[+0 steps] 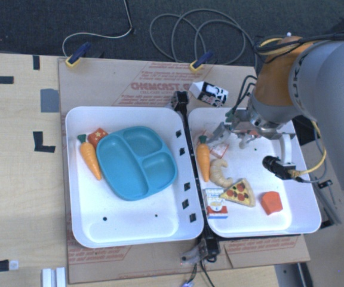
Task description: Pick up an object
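1. The bench (34, 178) carries two shallow white bins side by side: the left bin (130, 229) and the right bin (297, 220).
2. The arm (303, 70) comes in over the right bin's far right corner, its orange band above the wrist.
3. The gripper (235, 133) hangs low over the far left part of the right bin; whether its jaws are apart or together cannot be told, and nothing can be made out between them.
4. In the right bin, a carrot (203, 160) lies along the left wall, with a pale curved piece (220, 172) just beside it.
5. A pizza slice (239, 192) lies near the bin's middle, an orange block (272, 202) toward the near right corner, and a small carton (215, 202) by the near left corner.
6. The left bin holds a blue divided plate (137, 162) in its middle.
7. A second carrot (89, 157) and a red piece (98, 136) lie at the plate's left edge.
8. Cables (196, 37) loop on the dark floor beyond the bench's far edge.
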`<state>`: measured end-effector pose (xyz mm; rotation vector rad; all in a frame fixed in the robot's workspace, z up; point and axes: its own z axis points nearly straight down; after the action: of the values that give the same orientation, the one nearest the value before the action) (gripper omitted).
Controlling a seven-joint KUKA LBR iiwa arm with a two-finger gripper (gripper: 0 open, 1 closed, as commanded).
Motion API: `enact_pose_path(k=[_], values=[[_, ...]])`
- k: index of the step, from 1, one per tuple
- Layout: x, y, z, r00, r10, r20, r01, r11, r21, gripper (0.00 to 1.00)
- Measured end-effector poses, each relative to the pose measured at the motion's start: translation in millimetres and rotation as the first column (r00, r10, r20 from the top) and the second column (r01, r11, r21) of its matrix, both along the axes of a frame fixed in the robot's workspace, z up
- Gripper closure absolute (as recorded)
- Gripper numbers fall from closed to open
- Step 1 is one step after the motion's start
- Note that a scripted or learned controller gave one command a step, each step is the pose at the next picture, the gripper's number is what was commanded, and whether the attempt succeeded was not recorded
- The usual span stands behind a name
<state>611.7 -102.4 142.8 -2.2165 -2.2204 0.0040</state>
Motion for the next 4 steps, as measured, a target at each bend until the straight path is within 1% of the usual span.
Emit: enact_pose_path(k=[1, 2, 3, 4], values=[[26, 0, -52, 1.000, -0.001, 0.013, 0.001, 1.000, -0.005, 0.00], [6, 2, -50, 1.000, 0.001, 0.028, -0.001, 1.000, -0.008, 0.00], [-10, 5, -50, 1.000, 0.000, 0.030, 0.000, 1.000, -0.009, 0.00], [-10, 5, -51, 1.000, 0.000, 0.029, 0.000, 1.000, -0.008, 0.00]])
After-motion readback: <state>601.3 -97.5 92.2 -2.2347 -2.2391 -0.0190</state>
